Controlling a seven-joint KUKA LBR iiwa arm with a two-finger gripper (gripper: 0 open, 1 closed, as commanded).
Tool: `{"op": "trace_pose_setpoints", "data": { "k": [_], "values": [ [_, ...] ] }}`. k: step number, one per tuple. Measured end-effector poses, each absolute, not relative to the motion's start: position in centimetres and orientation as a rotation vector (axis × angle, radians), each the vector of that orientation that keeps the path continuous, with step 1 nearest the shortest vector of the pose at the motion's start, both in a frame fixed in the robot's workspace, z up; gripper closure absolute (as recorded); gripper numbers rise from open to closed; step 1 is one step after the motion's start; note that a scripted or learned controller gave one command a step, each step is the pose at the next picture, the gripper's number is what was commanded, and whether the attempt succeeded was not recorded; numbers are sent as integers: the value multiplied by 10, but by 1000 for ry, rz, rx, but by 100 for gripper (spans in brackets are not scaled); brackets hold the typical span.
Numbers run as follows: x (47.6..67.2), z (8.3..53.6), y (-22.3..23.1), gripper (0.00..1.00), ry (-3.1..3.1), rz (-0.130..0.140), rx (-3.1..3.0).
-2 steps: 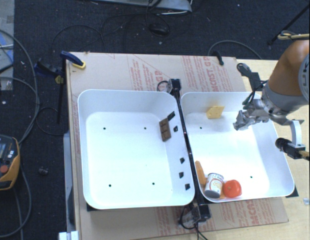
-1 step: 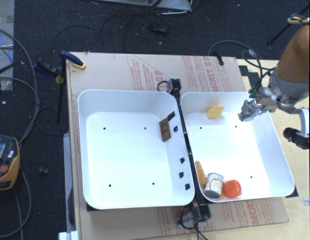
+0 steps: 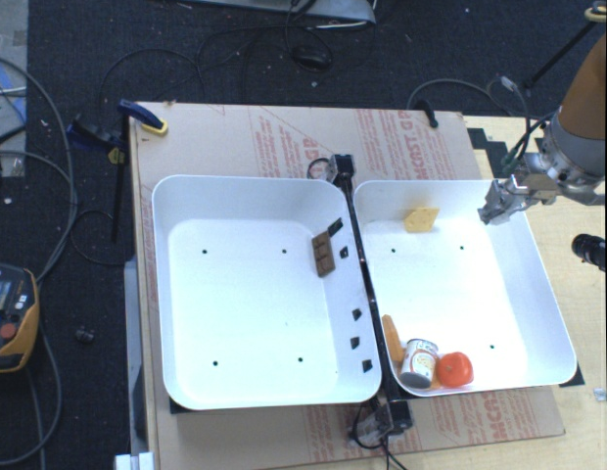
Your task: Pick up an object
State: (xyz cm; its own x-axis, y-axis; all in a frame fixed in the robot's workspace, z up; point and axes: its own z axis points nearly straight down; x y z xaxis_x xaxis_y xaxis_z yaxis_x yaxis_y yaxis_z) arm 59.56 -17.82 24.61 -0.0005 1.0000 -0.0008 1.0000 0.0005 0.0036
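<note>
Brown chocolate bar (image 3: 325,253) leans on the left bin (image 3: 176,204) wall; a yellow chunk (image 3: 421,219) sits in the right bin (image 3: 538,292), just left of the pincer (image 3: 499,207) at the rim. Can't tell its opening; nothing visibly held. Surface (image 3: 284,135) print reads roughly "MICRO".

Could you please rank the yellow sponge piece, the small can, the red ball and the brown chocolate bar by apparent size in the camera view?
1. small can
2. brown chocolate bar
3. yellow sponge piece and red ball: too alike to separate.
</note>
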Motion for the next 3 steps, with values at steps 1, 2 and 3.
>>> {"op": "trace_pose_setpoints", "data": {
  "k": [1,2,3],
  "values": [
    [607,238,-134,100,2226,1,2217],
    [607,230,-84,100,2227,1,2218],
    [618,241,-32,100,2227,2,2216]
  ]
}}
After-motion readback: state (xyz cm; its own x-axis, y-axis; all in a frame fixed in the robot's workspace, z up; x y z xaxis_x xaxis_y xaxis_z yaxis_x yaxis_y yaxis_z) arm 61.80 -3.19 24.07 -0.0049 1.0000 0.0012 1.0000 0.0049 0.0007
